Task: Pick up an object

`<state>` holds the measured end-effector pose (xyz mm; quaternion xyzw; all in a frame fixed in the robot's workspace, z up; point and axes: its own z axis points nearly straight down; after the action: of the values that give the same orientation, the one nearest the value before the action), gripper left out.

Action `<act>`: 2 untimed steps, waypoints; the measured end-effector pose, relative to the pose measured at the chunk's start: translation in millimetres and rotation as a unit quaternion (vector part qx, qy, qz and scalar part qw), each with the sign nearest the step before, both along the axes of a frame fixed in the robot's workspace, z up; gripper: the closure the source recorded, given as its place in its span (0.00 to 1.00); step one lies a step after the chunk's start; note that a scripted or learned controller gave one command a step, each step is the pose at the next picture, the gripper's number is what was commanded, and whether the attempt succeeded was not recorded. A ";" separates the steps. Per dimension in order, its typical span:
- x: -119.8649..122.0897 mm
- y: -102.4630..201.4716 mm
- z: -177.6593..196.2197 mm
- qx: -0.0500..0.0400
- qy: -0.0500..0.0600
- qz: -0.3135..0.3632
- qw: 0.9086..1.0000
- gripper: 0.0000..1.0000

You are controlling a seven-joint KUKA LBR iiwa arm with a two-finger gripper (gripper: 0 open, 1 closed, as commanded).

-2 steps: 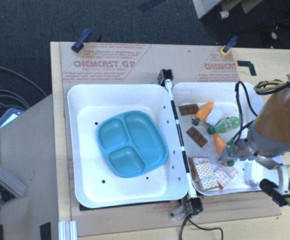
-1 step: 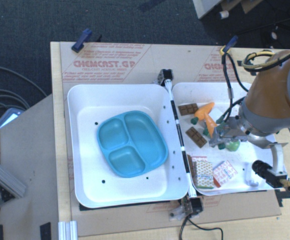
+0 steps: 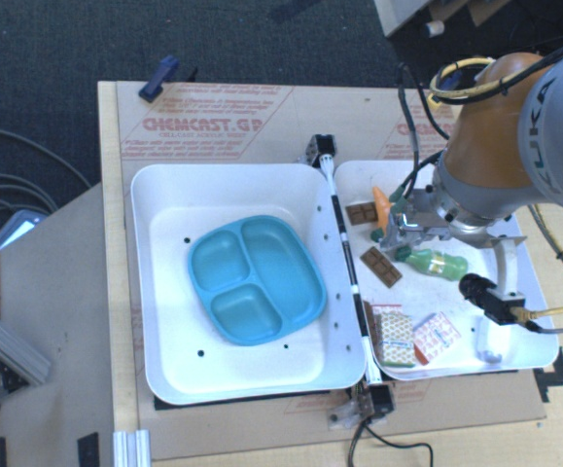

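Note:
My gripper (image 3: 404, 228) hangs low over the upper left part of the right bin (image 3: 539, 353). Just below it lies a green bottle (image 3: 437, 262) on its side, its cap end close to the gripper. An orange carrot-like piece (image 3: 382, 205) sits right beside the gripper on its left. Two brown bars lie nearby, one (image 3: 362, 212) at the bin's upper left and one (image 3: 381, 267) below it. I see nothing held between the gripper's tips.
The left bin (image 3: 155, 261) holds a blue divided plate (image 3: 257, 280). At the front of the right bin lie a checked packet (image 3: 394, 335), a red-and-white packet (image 3: 437, 335) and a pale clear item (image 3: 491, 344). The grey arm (image 3: 500, 154) covers the bin's upper right.

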<state>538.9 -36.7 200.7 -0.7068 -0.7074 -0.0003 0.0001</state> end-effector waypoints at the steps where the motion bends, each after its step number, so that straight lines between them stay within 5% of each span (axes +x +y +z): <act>1: 7.9 31.8 -16.4 0.000 0.002 0.000 1.000 1.00; 2: 31.7 74.6 -10.1 0.000 0.000 0.000 1.000 1.00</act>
<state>570.6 37.9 190.6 -0.7066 -0.7076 0.0000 0.0004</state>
